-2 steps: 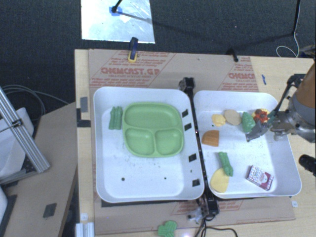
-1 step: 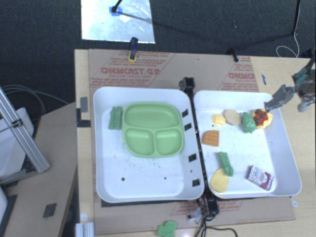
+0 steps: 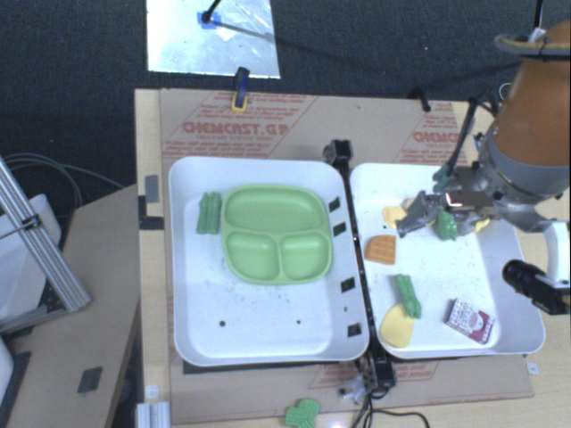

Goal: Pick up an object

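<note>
While you watch the right bin (image 3: 517,279), gripper (image 3: 426,214) low over it, fingers parted, nothing held, small green lumpy toy (image 3: 445,226) just beside, near yellow piece (image 3: 393,214).

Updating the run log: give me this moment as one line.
gripper: low over right bin, grasp unconfirmed | nearest: green toy, waffle | left bin: green tray

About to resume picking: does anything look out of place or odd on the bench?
Yes: a green toy lies on the bench in front of the left bin, outside both bins. The other items sit inside the bins, and nothing looks spilled or damaged.
</note>
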Available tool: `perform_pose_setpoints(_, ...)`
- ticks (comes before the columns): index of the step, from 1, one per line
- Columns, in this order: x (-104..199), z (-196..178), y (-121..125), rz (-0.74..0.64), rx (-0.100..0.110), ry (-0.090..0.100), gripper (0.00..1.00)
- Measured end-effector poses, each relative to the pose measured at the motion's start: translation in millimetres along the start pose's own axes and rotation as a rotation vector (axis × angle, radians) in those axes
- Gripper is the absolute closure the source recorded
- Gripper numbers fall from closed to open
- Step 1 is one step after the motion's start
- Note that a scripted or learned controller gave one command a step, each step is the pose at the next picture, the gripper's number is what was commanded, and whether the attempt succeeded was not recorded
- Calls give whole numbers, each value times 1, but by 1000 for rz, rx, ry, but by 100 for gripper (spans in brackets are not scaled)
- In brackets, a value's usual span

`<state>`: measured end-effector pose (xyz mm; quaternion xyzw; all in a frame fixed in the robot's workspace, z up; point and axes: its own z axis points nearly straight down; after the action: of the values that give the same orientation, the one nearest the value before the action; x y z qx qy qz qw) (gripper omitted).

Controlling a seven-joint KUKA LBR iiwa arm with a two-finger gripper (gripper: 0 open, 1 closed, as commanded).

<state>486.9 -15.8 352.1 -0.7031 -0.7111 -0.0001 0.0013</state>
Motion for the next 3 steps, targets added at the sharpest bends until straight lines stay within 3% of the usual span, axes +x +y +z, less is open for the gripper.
perform_pose_setpoints(1, -23, 92, -1, 13, 5, -2, 0)
perform_pose_setpoints(2, -86, 151, -2, 17, 2, -3, 0)
perform_pose_setpoints(3, -27, 168, 0, 5, -2, 0, 0)
